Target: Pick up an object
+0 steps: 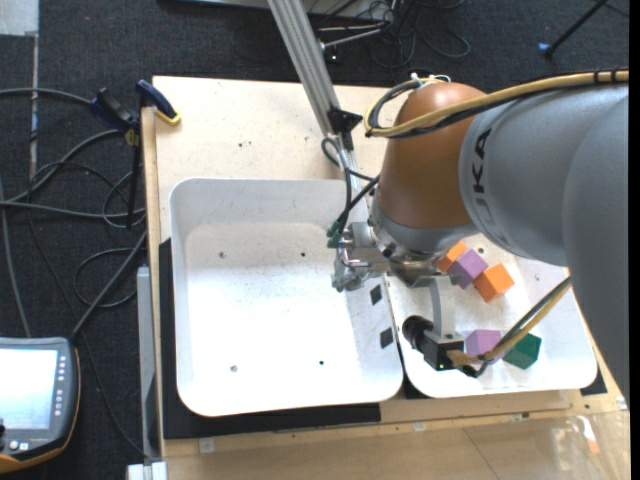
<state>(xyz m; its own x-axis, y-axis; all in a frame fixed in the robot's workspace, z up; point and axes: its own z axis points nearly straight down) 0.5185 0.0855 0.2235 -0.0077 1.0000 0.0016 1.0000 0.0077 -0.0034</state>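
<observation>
Dark carpet (80, 28) surrounds a pale wooden bench (230, 118), and on this bench two white bins stand side by side. We see the objects for picking in the right bin (560, 380): a small orange block (462, 256) touches a purple block (469, 272), and just beside them lies a bigger orange cube (494, 282). Nearer to the front wall of the same bin there is a second purple block (484, 342), and a green block (524, 351) is just beside it on the right. All five lie on the floor of the bin, apart from the gripper

The gripper (347, 276) is low over the place where the two bins meet, to the left of the blocks. We cannot tell if it is open or closed, because the wrist covers it from above, and we see nothing held in it. The grey arm (550, 168) with its orange band (425, 158) comes in from the right and hides much of the right bin

The left bin (186, 200) shows its white floor with a few dark specks. On the far left corner of the bench sits a blue and yellow clamp (158, 103). A metal rail (300, 48) goes at a slant from the top toward the wrist. On the carpet we see black cables (70, 158) and, at the bottom left, a control pendant (30, 398) with a screen
</observation>
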